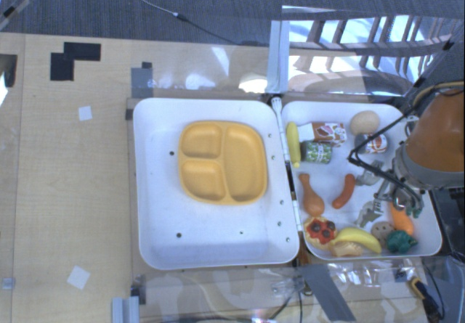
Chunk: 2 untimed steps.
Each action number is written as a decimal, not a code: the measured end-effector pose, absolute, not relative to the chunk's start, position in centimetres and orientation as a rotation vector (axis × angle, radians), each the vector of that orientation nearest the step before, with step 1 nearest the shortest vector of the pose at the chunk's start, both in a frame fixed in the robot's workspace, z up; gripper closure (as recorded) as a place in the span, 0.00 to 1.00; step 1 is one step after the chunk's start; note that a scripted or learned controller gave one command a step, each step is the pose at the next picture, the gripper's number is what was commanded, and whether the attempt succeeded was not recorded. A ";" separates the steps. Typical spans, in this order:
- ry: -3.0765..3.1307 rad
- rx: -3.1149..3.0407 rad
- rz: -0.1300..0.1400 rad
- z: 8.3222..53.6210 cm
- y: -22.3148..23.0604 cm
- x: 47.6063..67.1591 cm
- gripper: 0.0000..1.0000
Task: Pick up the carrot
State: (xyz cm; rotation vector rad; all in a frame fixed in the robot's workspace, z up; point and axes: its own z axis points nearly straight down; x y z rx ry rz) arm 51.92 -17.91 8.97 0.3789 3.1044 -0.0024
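gripper (pixel 383 204) low in right bin (pixel 434 240), just left of the carrot (pixel 402 220); cannot tell how far open or whether it grips. carrot lies near bin's right corner, above the broccoli (pixel 399 242).

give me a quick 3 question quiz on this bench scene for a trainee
1. True or false: the yellow three-compartment plastic plate lies in the left white bin.
2. Which item lies nearest the claw? A) the orange carrot with a green top B) the long yellow corn cob C) the green can
3. Fill in: the yellow banana lies along the ____ edge of the right white bin, as the camera sees it.

Key
1. True; the plate's compartments hold nothing.
2. A; the carrot lies just right of the claw, in the right bin's near right corner.
3. Near (bottom); it sits beside the pizza slice.
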 end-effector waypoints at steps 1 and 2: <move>3.064 0.588 -0.003 9.0 -17.9 50.6 0.00; 3.054 0.651 0.000 9.0 -19.0 49.4 0.00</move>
